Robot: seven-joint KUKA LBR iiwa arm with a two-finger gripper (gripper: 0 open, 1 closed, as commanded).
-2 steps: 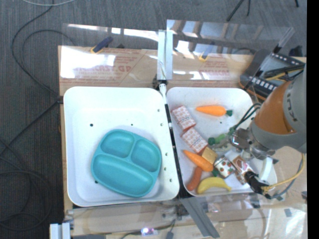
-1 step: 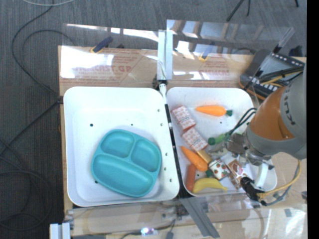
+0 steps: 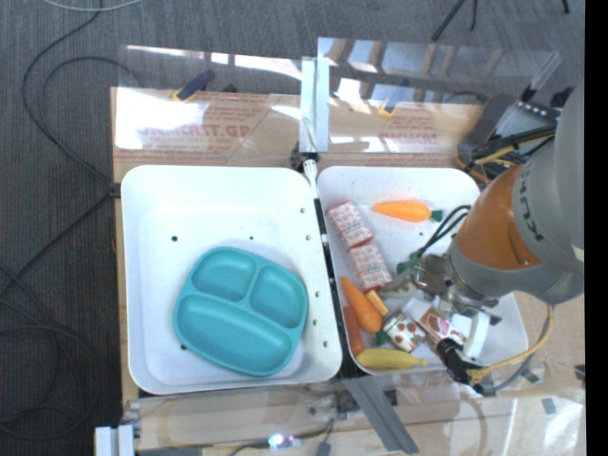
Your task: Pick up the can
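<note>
Bulky grey arm (image 3: 532, 226) over right bin (image 3: 494, 183), end effector largely hidden.

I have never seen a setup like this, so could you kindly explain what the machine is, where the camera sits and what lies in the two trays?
One camera looks down at a slant on a bench with two shallow white bins. The grey robot arm with an orange band reaches in from the right, its two-finger gripper low over the right white bin. That bin holds toy food: an orange plastic carrot, two pink patterned packets, another carrot, a yellow banana and a small printed can. The left white bin holds a teal divided plate. I cannot tell whether anything is gripped.
</note>
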